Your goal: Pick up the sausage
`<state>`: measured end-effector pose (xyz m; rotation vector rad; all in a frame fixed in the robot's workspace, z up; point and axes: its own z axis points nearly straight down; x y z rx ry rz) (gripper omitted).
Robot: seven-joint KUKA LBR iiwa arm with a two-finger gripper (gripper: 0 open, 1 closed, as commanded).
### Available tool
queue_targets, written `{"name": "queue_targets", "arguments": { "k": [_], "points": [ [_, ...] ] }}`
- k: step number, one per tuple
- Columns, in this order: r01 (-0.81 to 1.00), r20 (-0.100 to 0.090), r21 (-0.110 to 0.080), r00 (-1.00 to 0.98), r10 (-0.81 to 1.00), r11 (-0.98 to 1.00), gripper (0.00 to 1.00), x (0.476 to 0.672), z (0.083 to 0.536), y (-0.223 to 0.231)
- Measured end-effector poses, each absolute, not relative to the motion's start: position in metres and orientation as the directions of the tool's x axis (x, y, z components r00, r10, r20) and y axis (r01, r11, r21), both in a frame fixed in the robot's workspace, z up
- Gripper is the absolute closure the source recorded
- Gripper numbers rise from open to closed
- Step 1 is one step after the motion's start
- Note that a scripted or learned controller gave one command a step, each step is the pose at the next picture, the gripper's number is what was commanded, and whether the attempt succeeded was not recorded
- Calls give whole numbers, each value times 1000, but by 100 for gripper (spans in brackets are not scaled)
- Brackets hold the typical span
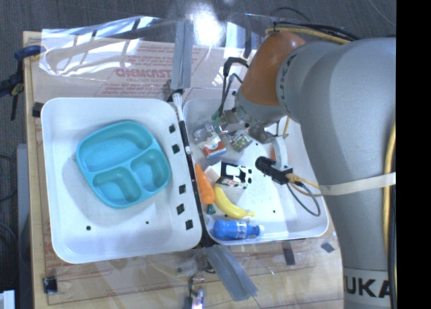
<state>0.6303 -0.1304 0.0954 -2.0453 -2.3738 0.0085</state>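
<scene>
Reaching into right bin (306, 213), gripper (225, 132) sits low at far-left corner (finger state: cannot tell). Sausage not identifiable among clutter; carrot (204, 183), banana (229, 203), blue bottle (236, 229) nearby.

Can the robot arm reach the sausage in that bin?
Probably yes, if the long orange thing is the sausage. It lies uncovered, and the gripper hangs over the same bin, just behind it. The bin wall and the banana beside it may crowd the grab.
</scene>
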Motion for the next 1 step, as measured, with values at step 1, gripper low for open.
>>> {"name": "queue_targets", "arguments": {
  "k": [1],
  "points": [
    [999,-1,-5,-37,999,37,100,597,190,-106]
  ]
}}
